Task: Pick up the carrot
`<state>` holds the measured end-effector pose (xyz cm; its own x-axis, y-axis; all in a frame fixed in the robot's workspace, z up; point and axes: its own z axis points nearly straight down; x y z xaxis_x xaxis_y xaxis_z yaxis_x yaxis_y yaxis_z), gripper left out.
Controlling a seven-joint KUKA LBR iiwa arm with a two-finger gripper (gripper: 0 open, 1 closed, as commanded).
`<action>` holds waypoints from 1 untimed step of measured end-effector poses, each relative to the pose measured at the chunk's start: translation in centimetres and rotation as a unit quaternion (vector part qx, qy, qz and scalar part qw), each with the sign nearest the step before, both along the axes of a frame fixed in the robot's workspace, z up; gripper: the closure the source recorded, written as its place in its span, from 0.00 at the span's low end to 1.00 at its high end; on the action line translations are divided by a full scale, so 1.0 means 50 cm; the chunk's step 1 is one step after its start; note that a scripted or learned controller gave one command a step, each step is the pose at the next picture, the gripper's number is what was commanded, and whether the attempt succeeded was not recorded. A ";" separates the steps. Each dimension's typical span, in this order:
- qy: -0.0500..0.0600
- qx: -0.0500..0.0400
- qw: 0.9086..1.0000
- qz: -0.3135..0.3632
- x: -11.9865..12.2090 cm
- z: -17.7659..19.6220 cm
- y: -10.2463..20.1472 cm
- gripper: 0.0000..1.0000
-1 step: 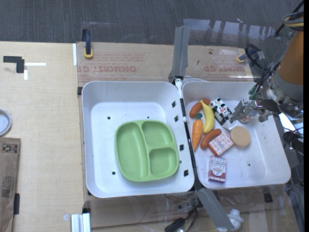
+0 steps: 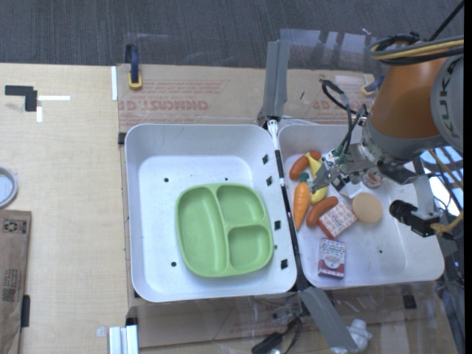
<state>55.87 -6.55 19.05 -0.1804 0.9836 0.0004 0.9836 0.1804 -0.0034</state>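
At nine o'clock on the desk (image 2: 66,168) lies part of a clear tape roll (image 2: 4,188), with a brown paper bag (image 2: 13,271) just below it at the left edge. Higher up, near ten o'clock, a small black bracket (image 2: 22,96) sits on the wood, and a blue and yellow clamp (image 2: 133,68) stands at eleven o'clock above the left bin (image 2: 147,198). That bin holds a green divided plate (image 2: 225,229), lying flat toward its lower middle with three compartments.

Just past the divider, the right bin (image 2: 391,264) holds a cluster of toy food along its left side. The carrot (image 2: 301,201) lies upright along the bin's left wall, at about nine o'clock in that bin, leafy end up. A sausage (image 2: 299,166) lies above it at eleven o'clock, a second sausage (image 2: 321,210) touches the carrot's right side, and a yellow banana (image 2: 318,192) sits between them. A pink wafer block (image 2: 338,218) and a round bun (image 2: 367,208) lie toward the centre, with a red packet (image 2: 332,259) at six o'clock.

The gripper (image 2: 335,169) hangs just right of the carrot, above the banana; whether it is spread or closed cannot be told.
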 end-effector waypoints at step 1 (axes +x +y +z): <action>-0.013 -0.003 0.997 0.077 0.060 -0.151 -0.082 0.00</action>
